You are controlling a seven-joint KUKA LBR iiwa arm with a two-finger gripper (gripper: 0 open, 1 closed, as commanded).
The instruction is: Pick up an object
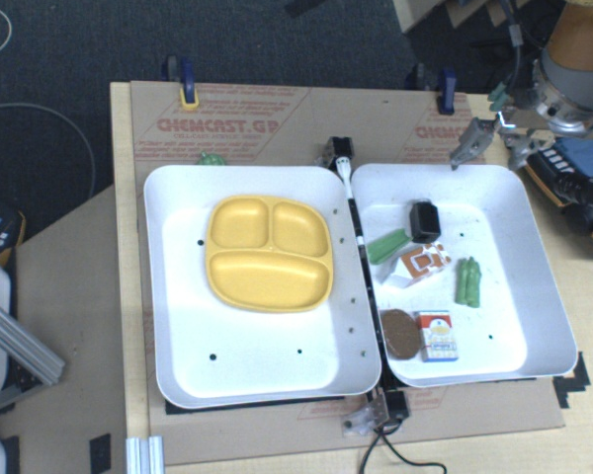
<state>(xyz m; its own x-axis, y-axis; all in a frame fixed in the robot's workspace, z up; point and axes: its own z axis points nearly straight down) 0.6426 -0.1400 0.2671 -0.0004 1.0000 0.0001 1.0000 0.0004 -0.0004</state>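
Gripper (471,144) hangs above the right bin's (534,225) far rim; whether it is spread or closed cannot be told. Below and left of it lie a black block (424,219), green pieces (468,282) and small packets (436,336).

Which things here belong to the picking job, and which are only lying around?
For the job:
gripper, above the right bin's far edge
black block
green wedge
green pickle
brown disc
red-and-white box
orange-and-white packet

Lying about:
yellow divided plate in the left bin
blue clamps
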